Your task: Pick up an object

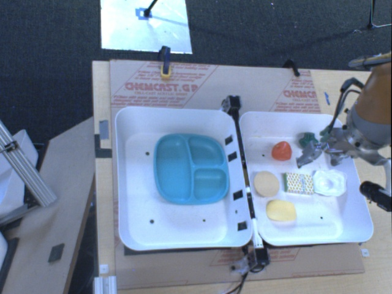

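Observation:
My gripper (320, 155) hangs over the right bin (306, 225), its two grey fingers spread and nothing between them. A dark green object (306, 139) lies just up and left of the fingertips. A red-orange round object (282, 150) sits to the left of that. Below the gripper lie a green-and-white patterned block (298, 183) and a white lumpy object (329, 183). A tan disc (266, 184) and a yellow object (281, 211) rest in the bin's lower left part.
The left bin (138, 225) holds a blue divided plate (190, 168). A black clip strip (240, 164) runs along the seam between the bins. The arm's orange band (373, 97) stands at the right edge.

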`<state>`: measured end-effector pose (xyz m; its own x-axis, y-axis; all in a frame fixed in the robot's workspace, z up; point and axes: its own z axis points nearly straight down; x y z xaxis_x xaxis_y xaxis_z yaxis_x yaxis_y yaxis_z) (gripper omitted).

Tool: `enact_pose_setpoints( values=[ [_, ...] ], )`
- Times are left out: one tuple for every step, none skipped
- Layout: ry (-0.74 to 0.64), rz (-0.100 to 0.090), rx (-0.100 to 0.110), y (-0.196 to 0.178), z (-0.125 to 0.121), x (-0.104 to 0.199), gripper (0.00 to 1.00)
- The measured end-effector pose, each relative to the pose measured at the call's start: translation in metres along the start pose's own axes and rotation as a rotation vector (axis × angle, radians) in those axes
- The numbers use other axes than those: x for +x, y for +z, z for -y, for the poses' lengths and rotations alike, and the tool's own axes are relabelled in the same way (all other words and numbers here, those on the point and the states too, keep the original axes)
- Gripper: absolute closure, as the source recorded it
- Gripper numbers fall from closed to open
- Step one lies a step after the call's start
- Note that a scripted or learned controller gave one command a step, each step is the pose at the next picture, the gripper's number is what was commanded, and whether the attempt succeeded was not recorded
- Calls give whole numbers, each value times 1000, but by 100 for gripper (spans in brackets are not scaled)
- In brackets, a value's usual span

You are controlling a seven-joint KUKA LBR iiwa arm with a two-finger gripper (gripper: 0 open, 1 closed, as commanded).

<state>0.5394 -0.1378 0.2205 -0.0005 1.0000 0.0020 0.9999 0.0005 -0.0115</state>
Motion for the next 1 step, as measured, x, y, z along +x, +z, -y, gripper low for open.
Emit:
enact_pose_setpoints(
  values=[
    [-3, 2, -13, -7, -3, 0, 0]
  ],
)
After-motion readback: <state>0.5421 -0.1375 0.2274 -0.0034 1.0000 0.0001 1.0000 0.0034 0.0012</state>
